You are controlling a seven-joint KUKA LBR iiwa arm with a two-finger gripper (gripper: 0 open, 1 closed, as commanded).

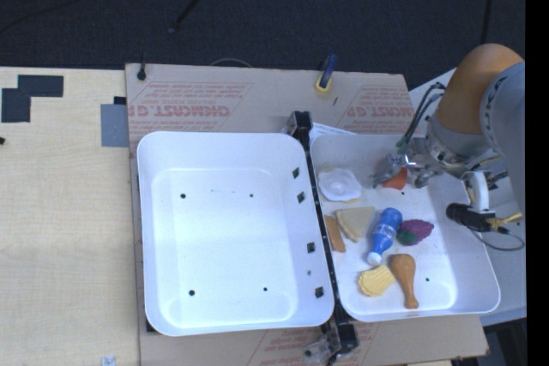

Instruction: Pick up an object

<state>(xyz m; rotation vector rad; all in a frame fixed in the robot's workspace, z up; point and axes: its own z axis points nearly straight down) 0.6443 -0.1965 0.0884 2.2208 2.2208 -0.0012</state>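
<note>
Two white bins are seen side by side; the left bin (163, 184) is bare, the right bin (467, 270) is loaded. The gripper (396, 174) is lowered over the right bin's upper part, with a small orange object (395, 180) seen at its tips (grip cannot be told). A blue bottle (383, 233), purple piece (417, 231), drumstick (404, 274) and white disc (339, 183) are scattered nearby.

A pale wooden bench (60, 210) bears a printed cardboard sheet (257, 103); on the cardboard, two white bins sit touching: left bin (171, 150), right bin (480, 287).
</note>
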